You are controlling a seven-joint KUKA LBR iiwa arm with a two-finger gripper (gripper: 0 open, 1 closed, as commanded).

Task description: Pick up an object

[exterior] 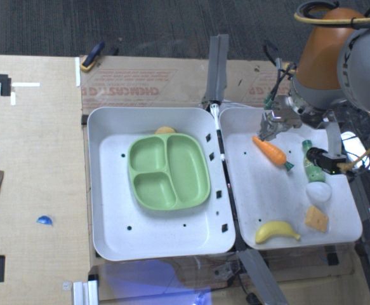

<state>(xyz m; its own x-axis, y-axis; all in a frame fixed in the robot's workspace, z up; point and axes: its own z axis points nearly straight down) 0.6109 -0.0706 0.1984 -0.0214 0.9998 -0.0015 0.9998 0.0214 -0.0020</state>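
In the right bin (261, 189) lie an orange carrot (270, 151) near the back, a yellow banana (277, 232) at the front, a tan cheese wedge (317, 218), a white egg (318, 192) and a green bottle (313, 164) along the right wall. My gripper (268, 129) hangs over the back of this bin, its tips just above and left of the carrot's thick end. Nothing shows between its fingers.
The left bin (108, 189) holds a green three-compartment plate (169, 171), with a small yellow object (165, 131) peeking out behind it. A vertical divider post (217, 68) stands between the bins at the back. Cardboard (140, 81) lies behind the left bin.
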